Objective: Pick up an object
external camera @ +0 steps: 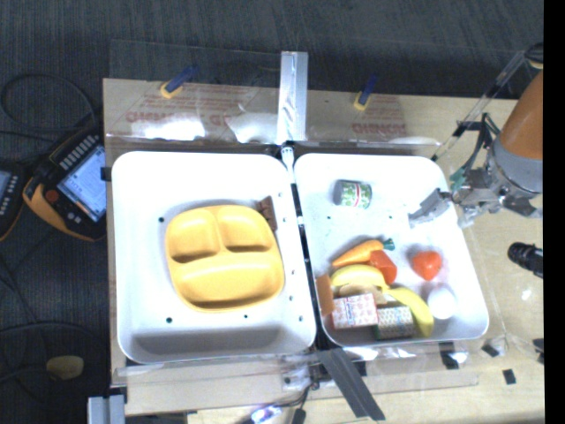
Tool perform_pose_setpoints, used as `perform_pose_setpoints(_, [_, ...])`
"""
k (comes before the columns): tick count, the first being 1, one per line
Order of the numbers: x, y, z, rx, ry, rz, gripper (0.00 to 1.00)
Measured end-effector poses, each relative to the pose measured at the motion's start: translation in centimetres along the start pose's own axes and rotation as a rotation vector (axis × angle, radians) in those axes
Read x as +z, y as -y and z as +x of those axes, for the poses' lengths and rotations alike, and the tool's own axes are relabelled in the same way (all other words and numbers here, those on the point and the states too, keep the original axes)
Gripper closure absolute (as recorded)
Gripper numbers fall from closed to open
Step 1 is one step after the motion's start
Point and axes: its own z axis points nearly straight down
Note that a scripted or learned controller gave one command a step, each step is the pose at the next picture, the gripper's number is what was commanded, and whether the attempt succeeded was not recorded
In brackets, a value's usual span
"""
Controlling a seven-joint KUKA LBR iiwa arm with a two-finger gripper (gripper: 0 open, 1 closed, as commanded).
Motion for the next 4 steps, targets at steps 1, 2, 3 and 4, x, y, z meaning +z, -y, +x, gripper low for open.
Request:
perform_pose_setpoints(1, [11.1, 4.1, -1.6, -0.069, -0.007, -0.001, 0.0])
perform_pose_setpoints(2, [12.5, 1.4, -1.5, -0.139, -0.008, -0.014, 0.0])
perform_pose_setpoints(3, [12.3, 1.0, -1.2, 0.072, -0.011, -0.008, 0.0])
perform_pose_setpoints(4, [12.8, 2.2, -0.2, -0.118, 0.008, -0.02, 0.0])
